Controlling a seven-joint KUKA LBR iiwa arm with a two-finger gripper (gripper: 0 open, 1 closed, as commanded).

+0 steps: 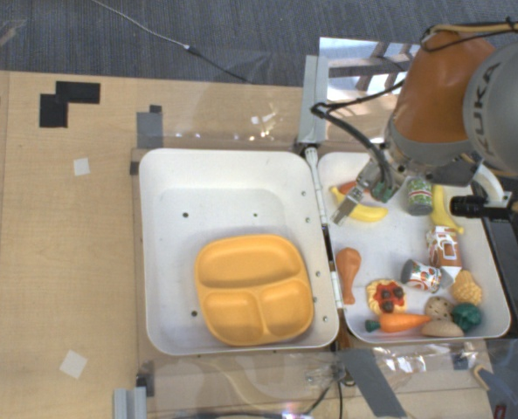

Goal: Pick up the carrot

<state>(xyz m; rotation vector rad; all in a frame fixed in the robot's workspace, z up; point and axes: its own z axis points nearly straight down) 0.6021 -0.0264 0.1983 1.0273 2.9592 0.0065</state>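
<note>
The carrot (404, 323), orange with a small green tip at its left end, lies flat near the front edge of the right bin (496, 319). A red and yellow toy pizza (387, 295) lies just behind it, and a beige potato-like piece (444, 327) touches its right end. My gripper (364, 194) hangs over the back left part of the same bin, right above a yellow banana (363, 213). It is well behind the carrot and apart from it. Nothing shows in its grasp.
Also in the right bin are a brown drumstick (349, 273), a small tin (424, 276), a carton (444, 247), a green can (418, 195), a yellow piece (443, 208) and a dark green piece (468, 317). The left bin (167, 190) holds a yellow divided plate (254, 286).
</note>
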